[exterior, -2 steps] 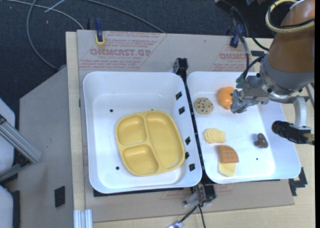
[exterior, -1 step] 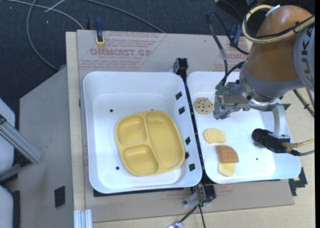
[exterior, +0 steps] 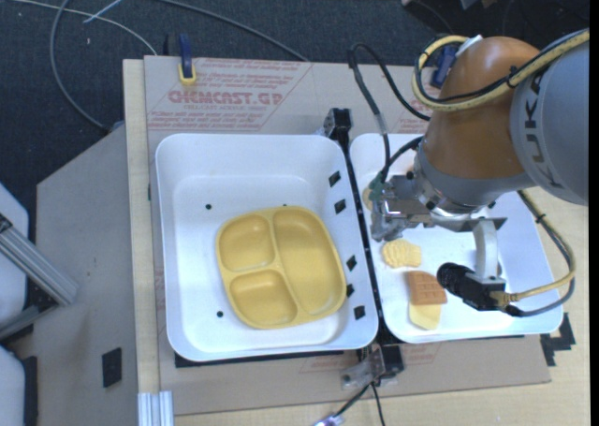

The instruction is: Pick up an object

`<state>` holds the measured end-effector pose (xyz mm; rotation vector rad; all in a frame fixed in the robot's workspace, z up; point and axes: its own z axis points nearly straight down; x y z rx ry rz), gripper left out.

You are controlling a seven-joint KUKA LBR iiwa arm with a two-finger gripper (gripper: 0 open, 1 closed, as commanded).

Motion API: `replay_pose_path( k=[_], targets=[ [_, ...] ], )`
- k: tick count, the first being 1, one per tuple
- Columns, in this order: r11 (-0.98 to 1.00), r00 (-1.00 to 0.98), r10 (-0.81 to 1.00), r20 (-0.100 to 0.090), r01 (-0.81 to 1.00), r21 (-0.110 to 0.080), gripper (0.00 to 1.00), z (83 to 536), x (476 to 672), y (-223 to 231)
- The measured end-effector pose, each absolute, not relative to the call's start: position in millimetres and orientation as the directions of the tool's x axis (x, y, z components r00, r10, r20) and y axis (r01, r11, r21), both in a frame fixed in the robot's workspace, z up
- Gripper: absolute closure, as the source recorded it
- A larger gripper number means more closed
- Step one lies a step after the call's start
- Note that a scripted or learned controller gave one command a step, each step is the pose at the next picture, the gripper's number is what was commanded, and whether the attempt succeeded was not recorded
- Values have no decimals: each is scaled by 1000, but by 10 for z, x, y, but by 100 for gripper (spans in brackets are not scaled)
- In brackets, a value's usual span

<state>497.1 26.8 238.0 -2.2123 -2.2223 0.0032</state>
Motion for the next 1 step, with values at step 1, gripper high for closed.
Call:
replay_pose_path(
  k=[1],
  targets=[
    [6, -6, 1000, 3, 1000, -4, 100, 2380, 4856, 756]
  ],
)
